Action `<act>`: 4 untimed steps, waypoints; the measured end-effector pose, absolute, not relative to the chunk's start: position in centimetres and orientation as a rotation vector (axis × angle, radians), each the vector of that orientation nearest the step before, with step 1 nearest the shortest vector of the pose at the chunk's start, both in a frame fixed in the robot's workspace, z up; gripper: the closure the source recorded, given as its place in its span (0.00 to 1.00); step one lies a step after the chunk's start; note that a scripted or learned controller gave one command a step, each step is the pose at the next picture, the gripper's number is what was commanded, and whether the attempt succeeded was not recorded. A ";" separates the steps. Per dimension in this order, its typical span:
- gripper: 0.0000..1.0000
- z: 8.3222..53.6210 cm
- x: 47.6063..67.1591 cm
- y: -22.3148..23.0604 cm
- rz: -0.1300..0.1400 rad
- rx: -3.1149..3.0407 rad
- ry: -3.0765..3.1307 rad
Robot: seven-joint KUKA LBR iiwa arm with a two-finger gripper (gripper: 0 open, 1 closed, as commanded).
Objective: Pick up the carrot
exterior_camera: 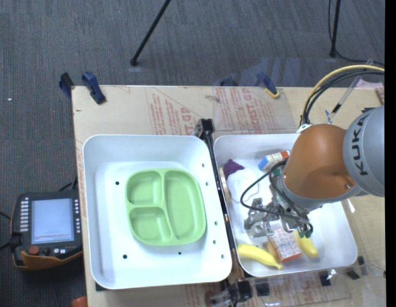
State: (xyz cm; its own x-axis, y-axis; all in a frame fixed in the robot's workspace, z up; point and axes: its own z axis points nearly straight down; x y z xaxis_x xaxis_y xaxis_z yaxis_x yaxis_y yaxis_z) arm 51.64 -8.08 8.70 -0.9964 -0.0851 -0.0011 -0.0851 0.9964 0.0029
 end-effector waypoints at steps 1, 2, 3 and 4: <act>1.00 17.7 48.7 -15.6 -0.005 -0.236 3.124; 1.00 8.7 51.8 -12.8 0.005 -0.342 3.121; 1.00 9.7 52.0 -12.6 0.007 -0.347 3.119; 1.00 8.7 53.6 -13.4 0.002 0.404 3.116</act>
